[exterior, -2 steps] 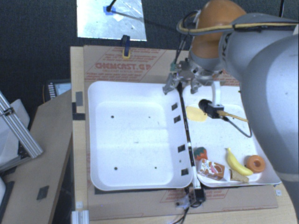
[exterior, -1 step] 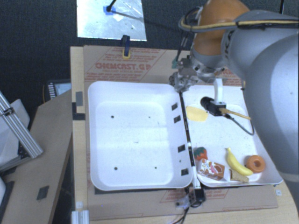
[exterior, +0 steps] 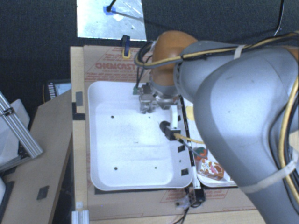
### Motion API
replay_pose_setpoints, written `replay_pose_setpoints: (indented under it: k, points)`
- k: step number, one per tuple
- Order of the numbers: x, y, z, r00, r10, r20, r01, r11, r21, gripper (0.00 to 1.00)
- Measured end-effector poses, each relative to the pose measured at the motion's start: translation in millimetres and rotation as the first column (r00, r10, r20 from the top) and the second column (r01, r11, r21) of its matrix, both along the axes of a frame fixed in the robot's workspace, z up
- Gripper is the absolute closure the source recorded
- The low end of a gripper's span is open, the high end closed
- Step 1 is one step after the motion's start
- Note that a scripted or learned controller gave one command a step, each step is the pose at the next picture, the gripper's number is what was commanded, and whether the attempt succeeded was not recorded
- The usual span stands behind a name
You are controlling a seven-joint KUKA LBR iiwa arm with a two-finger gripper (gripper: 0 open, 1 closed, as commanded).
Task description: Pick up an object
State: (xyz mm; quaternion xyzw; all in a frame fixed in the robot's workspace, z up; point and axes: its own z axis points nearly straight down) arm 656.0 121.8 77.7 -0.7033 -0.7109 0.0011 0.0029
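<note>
One gripper hangs low over the left bin near its far rim; finger state I cannot tell, so I judge the pick unconfirmed, next needing a lift.

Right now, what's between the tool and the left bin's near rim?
In the camera view, bare white floor of the left bin with a few small dark dots lies between the tool and that rim.

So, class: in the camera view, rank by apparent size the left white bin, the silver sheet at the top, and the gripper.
1. Left white bin, largest.
2. Silver sheet.
3. Gripper, smallest.
</note>
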Motion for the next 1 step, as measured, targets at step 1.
replay_pose_setpoints:
  k: [1]
  points:
    - [15.8,47.7,173.8,1.0,-0.001,0.027,0.0,1.0,0.005,1.0]
